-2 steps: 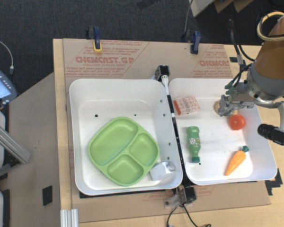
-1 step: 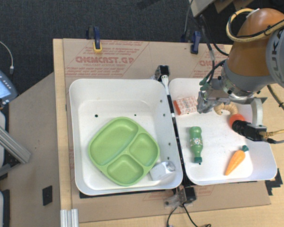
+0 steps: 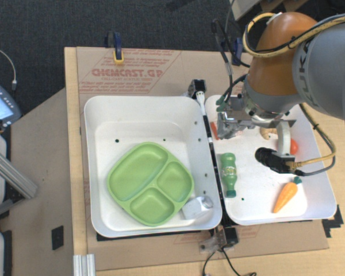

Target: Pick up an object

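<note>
My gripper [image 3: 227, 126] hangs low over the back left part of the right bin [image 3: 253, 209], under the grey and orange wrist. A small orange-red thing [image 3: 214, 131] shows just left of it against the bin's wall, partly hidden. A green bottle [image 3: 228, 174] lies in front of the gripper, a little apart from it. An orange carrot [image 3: 286, 196] with a green top lies at the front right. A red thing [image 3: 294, 146] and a tan thing [image 3: 268, 134] peek out behind the arm's gear. Nothing is visibly held.
The left bin [image 3: 103, 117] holds a green divided plate [image 3: 151, 183] and a small grey cup-like thing [image 3: 195, 206] at its front right corner. A raised rim [image 3: 210, 154] divides the two bins. Brown cardboard [image 3: 132, 68] lies under both.
</note>
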Robot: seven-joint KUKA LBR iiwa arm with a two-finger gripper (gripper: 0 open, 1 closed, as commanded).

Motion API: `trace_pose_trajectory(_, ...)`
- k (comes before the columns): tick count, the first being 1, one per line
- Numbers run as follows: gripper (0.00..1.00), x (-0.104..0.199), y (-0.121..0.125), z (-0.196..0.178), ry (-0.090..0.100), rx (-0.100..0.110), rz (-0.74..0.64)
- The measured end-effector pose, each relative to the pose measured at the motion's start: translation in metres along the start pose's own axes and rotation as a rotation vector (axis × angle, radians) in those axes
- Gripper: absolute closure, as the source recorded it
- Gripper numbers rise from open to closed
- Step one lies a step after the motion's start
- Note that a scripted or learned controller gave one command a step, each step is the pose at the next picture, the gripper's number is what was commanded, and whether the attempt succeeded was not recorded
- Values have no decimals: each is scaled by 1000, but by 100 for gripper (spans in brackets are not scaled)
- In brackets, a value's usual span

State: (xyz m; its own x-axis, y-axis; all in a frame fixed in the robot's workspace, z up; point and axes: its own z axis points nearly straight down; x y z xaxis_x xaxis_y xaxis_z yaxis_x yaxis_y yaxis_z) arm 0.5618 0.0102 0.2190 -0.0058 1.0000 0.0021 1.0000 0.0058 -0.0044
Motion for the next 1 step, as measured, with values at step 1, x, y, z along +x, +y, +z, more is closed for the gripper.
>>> trace_pose_trajectory(1,100,49,10,-12,0,-8,0)
